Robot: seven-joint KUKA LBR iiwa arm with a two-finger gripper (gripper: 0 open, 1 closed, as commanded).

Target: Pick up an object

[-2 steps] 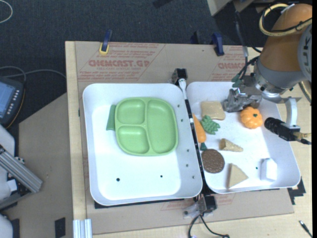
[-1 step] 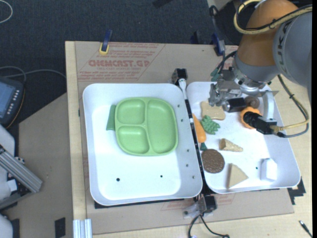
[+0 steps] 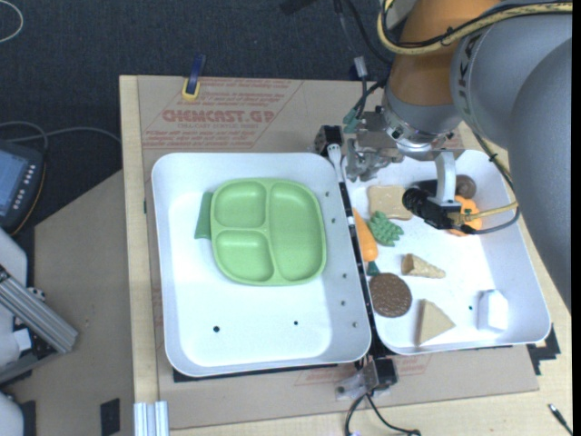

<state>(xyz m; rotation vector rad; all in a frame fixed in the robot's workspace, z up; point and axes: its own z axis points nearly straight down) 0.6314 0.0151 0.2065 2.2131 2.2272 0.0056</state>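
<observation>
Presently the gripper hangs over the right bin's far left corner. Jaws' state cannot be told. Green plate lies in left bin

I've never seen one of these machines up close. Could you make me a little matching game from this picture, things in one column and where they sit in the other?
Things:
1. green divided plate
2. brown round cookie
3. white block
4. orange carrot

Places:
A. near right corner of the right bin
B. against the right bin's left wall, beside the green leafy piece
C. middle of the left bin
D. near left part of the right bin, next to a tan wedge

Pairs: 1-C, 2-D, 3-A, 4-B
</observation>
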